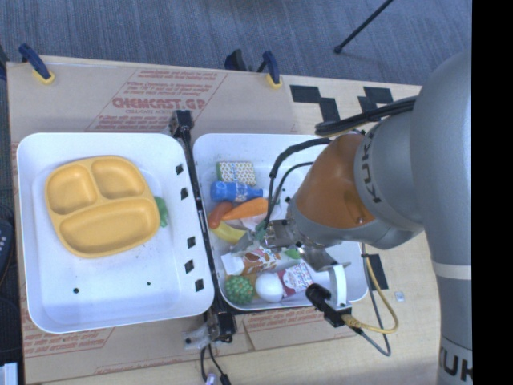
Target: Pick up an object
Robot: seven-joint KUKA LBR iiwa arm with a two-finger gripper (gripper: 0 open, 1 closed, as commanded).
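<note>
Jaws (268,235): state cannot be told | carrot (244,209) just beside, upper left | right bin (240,147)

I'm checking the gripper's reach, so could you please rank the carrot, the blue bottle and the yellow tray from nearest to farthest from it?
The gripper sits low in the right bin.
1. Carrot, just up-left of it in the same bin.
2. Blue bottle, above the carrot.
3. Yellow tray, across in the left bin.

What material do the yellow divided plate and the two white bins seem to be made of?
Yellow divided plate: likely moulded plastic, matte with a soft sheen, rounded compartment edges. Left white bin and right white bin: probably thin formed plastic, smooth, slightly glossy, with rounded rims.
</note>
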